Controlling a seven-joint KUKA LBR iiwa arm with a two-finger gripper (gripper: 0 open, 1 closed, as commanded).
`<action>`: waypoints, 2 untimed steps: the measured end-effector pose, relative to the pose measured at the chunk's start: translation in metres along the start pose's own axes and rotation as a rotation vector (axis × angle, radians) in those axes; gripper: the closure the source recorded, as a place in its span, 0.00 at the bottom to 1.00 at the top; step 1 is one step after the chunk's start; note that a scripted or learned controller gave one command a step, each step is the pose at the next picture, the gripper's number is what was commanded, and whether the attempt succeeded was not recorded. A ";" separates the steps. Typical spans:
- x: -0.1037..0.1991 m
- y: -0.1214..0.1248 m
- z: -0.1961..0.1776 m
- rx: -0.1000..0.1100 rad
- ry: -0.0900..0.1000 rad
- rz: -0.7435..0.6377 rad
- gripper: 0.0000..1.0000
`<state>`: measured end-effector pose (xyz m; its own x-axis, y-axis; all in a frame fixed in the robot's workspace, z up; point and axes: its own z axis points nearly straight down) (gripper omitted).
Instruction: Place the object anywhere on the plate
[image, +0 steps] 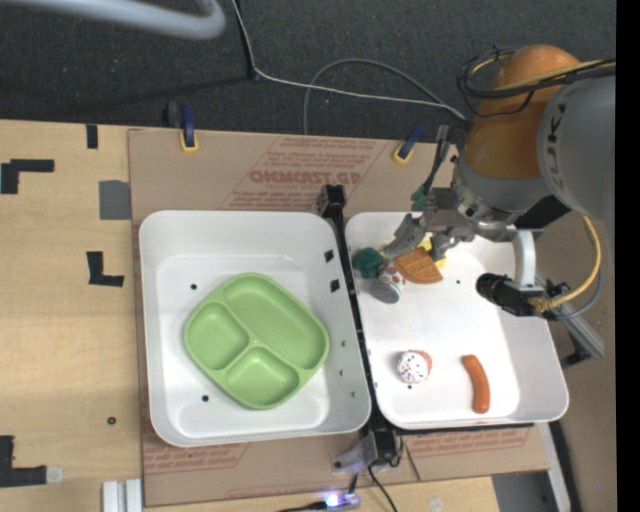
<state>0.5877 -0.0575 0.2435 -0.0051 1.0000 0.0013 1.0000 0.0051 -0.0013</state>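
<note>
Brown cardboard covers the worktop (60, 330), and two white bins sit on it side by side. One bin (160, 250) holds a green plate (256, 340) with three parts. The other bin (530, 400), just beside the plate's bin, holds the toys. The hand (425, 238) is low at the far end of that bin, away from the plate. It is right by an orange wedge toy (420, 268), with a dark green toy (368, 262) and a grey toy (386, 290) on the plate side of it. I cannot tell if the hand is grasping anything. A spotted white toy (412, 367) and a sausage (478, 382) lie nearer the front. This looks like the picking-up step. Next, the hand needs a firm hold on one toy, a lift over the wall between the bins, and a drop on the plate.
</note>
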 end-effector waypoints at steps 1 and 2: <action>0.058 -0.011 -0.004 0.001 0.000 -0.001 1.00; 0.111 -0.018 -0.004 0.001 0.000 -0.002 1.00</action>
<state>0.5695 0.0533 0.2478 -0.0071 1.0000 0.0013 1.0000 0.0071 -0.0027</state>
